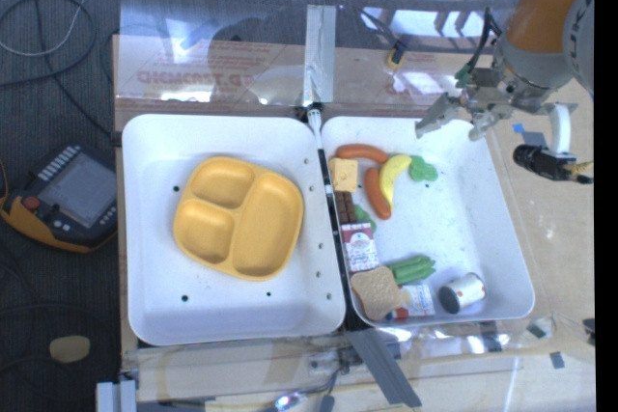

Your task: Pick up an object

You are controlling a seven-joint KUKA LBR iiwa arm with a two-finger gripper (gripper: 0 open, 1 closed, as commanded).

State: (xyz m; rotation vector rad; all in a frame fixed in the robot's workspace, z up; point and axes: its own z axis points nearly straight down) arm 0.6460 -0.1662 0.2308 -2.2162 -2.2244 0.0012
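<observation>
My gripper (450,127) hangs open above the far edge of the right bin (502,236), with nothing between its fingers. Below and to its left lie a yellow banana (392,175) with a green piece (422,171) beside it, a red sausage (359,151), an orange sausage (377,194) and a yellow cheese block (344,174). Nearer the front are a dark chocolate bar (341,206), a red carton (359,247), a bread slice (375,287), a green vegetable (413,267) and a silver can (462,292).
The left bin (145,207) holds a yellow divided plate (238,216). The divider wall between the bins (326,198) runs close beside the cheese, chocolate and carton. A handheld pendant (68,198) lies on the floor at the left.
</observation>
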